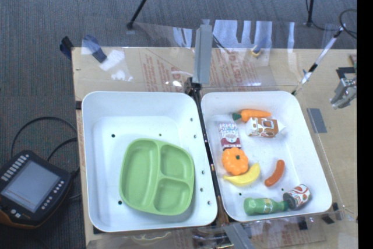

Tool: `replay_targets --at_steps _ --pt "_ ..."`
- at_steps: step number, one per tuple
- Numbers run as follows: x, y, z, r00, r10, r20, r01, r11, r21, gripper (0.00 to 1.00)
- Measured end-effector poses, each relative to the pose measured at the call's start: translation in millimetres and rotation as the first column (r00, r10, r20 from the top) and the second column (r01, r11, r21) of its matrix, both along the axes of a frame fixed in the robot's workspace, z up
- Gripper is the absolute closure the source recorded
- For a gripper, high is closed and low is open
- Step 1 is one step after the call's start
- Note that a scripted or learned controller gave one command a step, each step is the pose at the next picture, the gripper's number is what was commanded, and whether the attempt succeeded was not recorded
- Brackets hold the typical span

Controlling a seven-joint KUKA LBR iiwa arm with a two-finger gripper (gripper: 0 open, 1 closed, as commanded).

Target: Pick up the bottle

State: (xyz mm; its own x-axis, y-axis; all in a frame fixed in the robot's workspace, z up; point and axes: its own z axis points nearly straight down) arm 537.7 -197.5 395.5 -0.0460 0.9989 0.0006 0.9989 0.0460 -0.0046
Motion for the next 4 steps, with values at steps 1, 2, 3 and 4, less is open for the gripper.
replay_targets --at_steps 1,2,3,4 --pt "-50.5 -0.7 40.7 0.981 0.192 0.003 -0.192 0.981 -0.001 1.00" --pt "-58.7 -13.4 41.1 0.918 0.397 0.003 -0.397 0.918 0.000 1.00" --pt "-58.7 -13.6 40.7 0.822 0.570 0.003 -0.570 0.822 0.002 1.00" --pt "-41.5 -13.5 41.0 0.714 0.700 0.005 -0.700 0.714 -0.002 1.00"
